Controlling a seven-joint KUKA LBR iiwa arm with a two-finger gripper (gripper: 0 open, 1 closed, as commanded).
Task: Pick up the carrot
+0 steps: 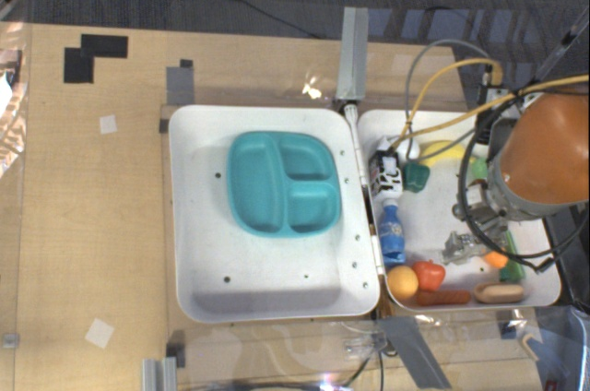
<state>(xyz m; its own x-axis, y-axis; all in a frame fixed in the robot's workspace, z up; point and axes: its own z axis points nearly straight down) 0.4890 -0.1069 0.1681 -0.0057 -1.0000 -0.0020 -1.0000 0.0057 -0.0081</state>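
Several items crowd right bin (553,292) front edge: carrot (497,260) touching gripper (466,243) (finger state — you cannot tell). Risk: you nudge carrot against green item (513,267), or snag neighbouring sausage (499,292).

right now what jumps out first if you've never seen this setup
The big teal plastic divided plate lies alone in the left white bin. Next is the grey arm's orange band, looming over the right white bin. Along that bin's near edge is a cluster of toy food: a yellow-orange round fruit, a red tomato-like piece and a small orange carrot under the arm.
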